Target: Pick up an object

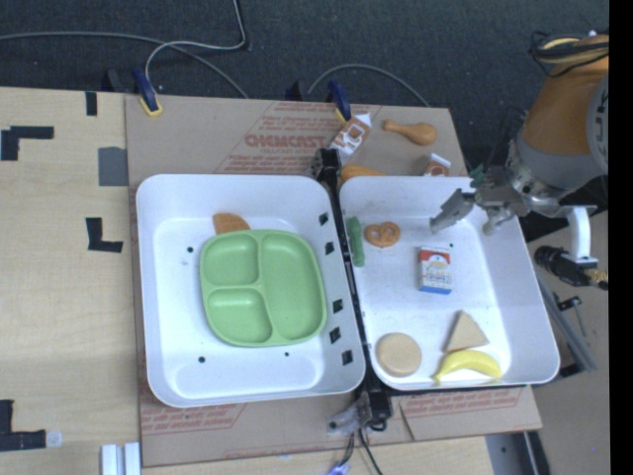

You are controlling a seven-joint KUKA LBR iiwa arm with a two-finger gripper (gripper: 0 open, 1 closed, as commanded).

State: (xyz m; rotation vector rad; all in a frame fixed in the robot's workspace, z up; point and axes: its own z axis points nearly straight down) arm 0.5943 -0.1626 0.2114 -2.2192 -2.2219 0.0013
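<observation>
Gripper hovers over right bin, upper right of frame, 2 fingers spread wide, holding nothing. Pretzel lies just left; small carton below.

You see the arm as a rounded grey body with a broad orange band above its wrist. Below that sits a pale metallic collar, and from it the gripper continues in darker grey, with slim, angular fingers.
</observation>
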